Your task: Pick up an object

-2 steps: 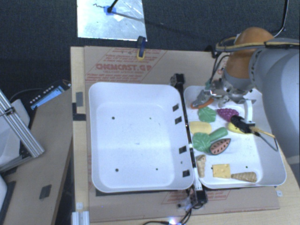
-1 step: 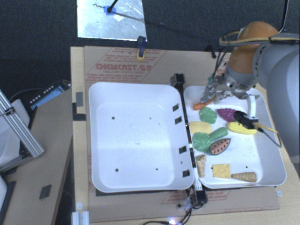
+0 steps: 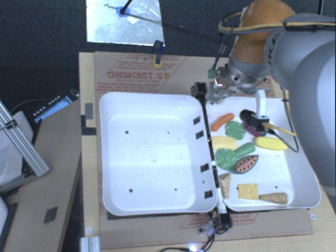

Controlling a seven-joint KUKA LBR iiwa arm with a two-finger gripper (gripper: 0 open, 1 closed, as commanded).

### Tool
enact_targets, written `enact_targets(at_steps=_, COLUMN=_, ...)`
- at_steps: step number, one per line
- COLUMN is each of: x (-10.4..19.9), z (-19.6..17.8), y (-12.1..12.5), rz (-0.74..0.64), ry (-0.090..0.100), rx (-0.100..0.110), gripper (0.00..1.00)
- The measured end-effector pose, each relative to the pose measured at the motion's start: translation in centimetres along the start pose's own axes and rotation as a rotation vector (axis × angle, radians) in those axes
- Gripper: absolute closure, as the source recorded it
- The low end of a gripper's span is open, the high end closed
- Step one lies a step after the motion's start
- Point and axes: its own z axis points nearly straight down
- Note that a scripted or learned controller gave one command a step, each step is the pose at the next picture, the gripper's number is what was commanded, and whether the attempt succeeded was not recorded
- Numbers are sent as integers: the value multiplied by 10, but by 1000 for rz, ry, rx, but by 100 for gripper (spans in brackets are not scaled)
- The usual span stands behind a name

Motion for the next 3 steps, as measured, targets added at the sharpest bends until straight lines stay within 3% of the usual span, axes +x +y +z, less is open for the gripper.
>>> enact_targets(at_steps=1, x=15, z=-168, y=-46, rz=6, ry=-2, rx=-5, gripper=100)
enact_targets(at_steps=2, x=14, z=-159, y=-46, rz=8, ry=-4, rx=6, gripper=0)
enact_targets(at_steps=3, x=-14, z=-69, y=-26, rz=14, ry=-4, rx=13, gripper=0)
